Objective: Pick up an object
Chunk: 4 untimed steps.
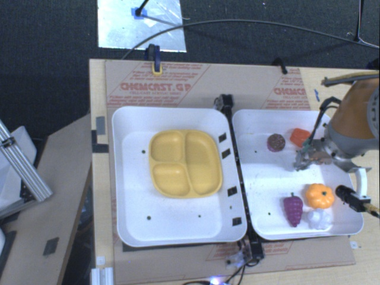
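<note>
The right bin (261, 177) holds a brown round object (276, 142), an orange-red block (300, 137), a purple bunch of grapes (292, 210), an orange pumpkin-like fruit (320, 196) and a small white object (319, 219). My gripper (307, 157) hangs low over the right bin's upper right part, just below the orange-red block and right of the brown object. Nothing is visibly between its tips.
A yellow divided plate (183, 162) lies in the left bin (133, 177). Black clips run along the divider (233, 171) between the bins. The arm's grey and orange body (356, 123) covers the right bin's far right side.
</note>
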Motion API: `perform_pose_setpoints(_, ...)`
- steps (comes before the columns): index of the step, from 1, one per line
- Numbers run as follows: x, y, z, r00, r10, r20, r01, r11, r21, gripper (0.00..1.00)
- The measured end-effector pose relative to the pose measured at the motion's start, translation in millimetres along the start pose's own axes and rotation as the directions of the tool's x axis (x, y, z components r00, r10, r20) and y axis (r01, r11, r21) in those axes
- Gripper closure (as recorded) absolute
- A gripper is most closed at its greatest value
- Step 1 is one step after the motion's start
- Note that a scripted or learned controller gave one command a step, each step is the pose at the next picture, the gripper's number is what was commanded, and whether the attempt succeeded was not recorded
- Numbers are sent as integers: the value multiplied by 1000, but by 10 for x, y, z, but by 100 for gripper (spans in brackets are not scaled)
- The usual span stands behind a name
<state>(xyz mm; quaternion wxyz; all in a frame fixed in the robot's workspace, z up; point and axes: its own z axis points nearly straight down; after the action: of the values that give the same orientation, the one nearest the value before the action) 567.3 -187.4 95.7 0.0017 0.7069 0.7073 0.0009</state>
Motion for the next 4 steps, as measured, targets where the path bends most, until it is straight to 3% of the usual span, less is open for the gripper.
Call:
perform_pose_setpoints(3, -66, -65, -1535, 1000, -4, 1, 4, 1000, -3, 100)
perform_pose_setpoints(4, 394, -186, -1563, 1000, -8, -2, 8, 1000, 2, 100)
